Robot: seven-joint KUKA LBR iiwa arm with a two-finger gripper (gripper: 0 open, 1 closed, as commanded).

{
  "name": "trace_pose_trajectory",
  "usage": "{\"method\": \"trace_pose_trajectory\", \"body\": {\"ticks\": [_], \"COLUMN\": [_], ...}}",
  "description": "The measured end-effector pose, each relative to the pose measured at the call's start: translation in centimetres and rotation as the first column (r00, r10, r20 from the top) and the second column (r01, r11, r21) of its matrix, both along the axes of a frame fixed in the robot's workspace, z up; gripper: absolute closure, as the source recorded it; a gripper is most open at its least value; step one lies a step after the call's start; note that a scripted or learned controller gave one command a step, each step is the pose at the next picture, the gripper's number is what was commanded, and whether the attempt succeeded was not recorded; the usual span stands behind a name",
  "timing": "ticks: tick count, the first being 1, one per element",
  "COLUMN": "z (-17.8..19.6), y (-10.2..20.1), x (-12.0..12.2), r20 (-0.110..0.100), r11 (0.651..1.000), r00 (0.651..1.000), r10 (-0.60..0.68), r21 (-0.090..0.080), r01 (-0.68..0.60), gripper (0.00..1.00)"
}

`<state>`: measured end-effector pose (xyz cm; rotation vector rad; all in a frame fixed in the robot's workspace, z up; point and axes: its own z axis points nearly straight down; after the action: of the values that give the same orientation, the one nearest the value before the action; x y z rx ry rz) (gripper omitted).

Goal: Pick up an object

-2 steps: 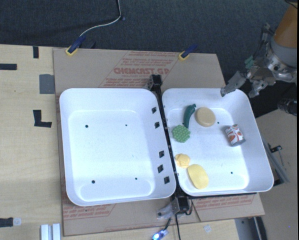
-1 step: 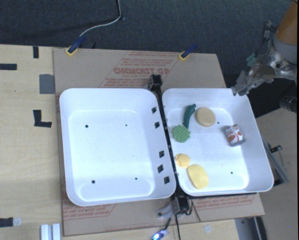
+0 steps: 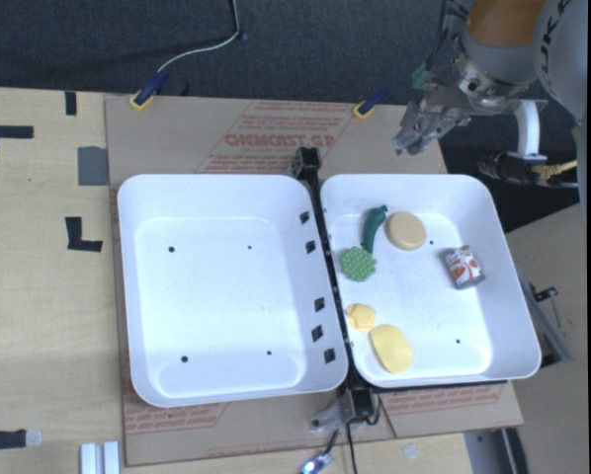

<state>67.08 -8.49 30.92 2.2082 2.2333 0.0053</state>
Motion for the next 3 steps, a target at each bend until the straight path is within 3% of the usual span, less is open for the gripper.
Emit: {"method": "trace_pose_trajectory", "body": {"ticks": [1,2,3], "z": [-5.4,7.9,-3.2], "y": [5.9,13.6,19.4], "x": [-0.3,-0.1,-0.4], "r20": [-0.009,0.012,-0.014], "r11": [1.000,1.000,1.000], "r00": [1.000,1.000,1.000], "r10": [-0.004,0.000,-0.005], "r21": [0.000,0.002,-0.002], "r01": [0.004,0.000,0.005], "gripper": [1.00,1.00,1.00]}}
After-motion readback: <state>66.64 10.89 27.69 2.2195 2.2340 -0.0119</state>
